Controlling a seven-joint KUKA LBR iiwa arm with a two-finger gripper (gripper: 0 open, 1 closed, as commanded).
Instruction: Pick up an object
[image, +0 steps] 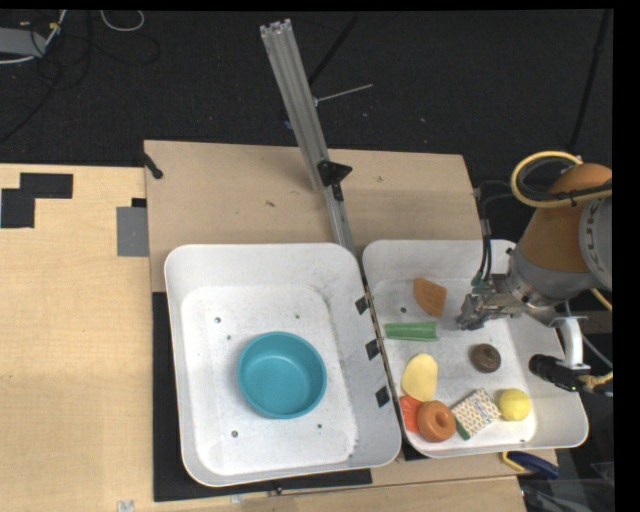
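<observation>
The right bin (392, 262) holds an orange wedge (431, 296), a green bar (410, 330), a pale yellow piece (421, 376), a brown disc (486, 357), an orange ring (436, 420), a small patterned box (475, 411) and a yellow ball (514, 404). My gripper (473, 316) hangs low over this bin, right of the green bar and above the brown disc. Nothing shows between its fingers, and its opening is too small and dark to read.
A teal bowl (282, 374) sits in the left bin (200, 270). A metal rail (305, 120) slants from the top down to the gap between the bins. The arm's orange band (560, 215) is at the right edge.
</observation>
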